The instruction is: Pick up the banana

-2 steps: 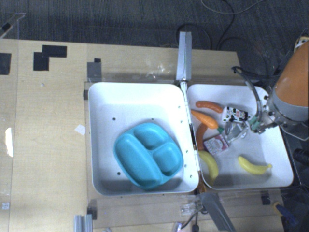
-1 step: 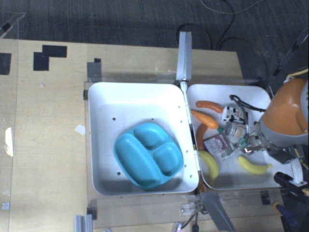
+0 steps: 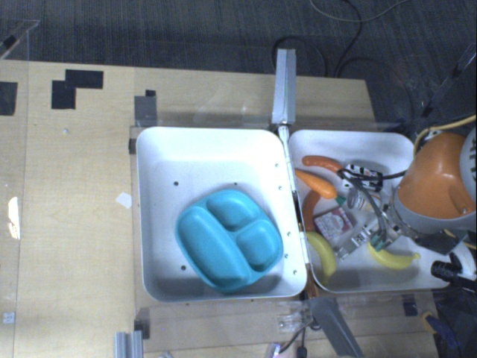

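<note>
Banana [image 3: 393, 258] lies just beside gripper [image 3: 370, 233], whose grip state I cannot tell.

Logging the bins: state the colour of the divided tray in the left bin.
Light blue tray, clearest in the camera view.

A single fixed camera looks down on the wooden bench [image 3: 67, 200] from above at a slant, far enough back to take in both white bins whole. The left bin [image 3: 160, 162] sits near the middle of the frame, the right bin [image 3: 395, 144] toward the right side, with the metal divider post [image 3: 284, 88] rising between them. Beyond the bench's far edge the view reaches a strip of dark floor [image 3: 186, 13] along the top. The arm [image 3: 440, 177] enters from the right edge, over the right bin.
</note>
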Controlling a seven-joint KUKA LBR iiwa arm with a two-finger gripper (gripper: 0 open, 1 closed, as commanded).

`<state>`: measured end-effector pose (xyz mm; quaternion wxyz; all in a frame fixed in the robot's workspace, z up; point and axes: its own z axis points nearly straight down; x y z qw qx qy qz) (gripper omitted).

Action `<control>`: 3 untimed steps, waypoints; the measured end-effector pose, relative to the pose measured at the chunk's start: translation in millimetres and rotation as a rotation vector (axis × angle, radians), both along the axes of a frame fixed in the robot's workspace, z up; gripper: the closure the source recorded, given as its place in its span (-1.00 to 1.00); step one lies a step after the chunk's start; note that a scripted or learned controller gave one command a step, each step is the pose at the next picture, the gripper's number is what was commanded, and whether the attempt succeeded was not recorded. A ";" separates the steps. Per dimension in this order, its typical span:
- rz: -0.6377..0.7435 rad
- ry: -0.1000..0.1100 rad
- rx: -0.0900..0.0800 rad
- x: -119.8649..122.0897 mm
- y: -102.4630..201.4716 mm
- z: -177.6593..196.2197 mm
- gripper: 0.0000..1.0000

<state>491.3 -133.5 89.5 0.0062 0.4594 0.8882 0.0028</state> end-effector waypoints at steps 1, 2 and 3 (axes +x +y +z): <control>0.003 -0.009 0.000 3.4 1.1 12.5 1.00; -0.257 0.007 0.002 -2.5 27.1 129.2 1.00; -0.257 0.006 0.002 -2.5 27.2 129.0 -1.00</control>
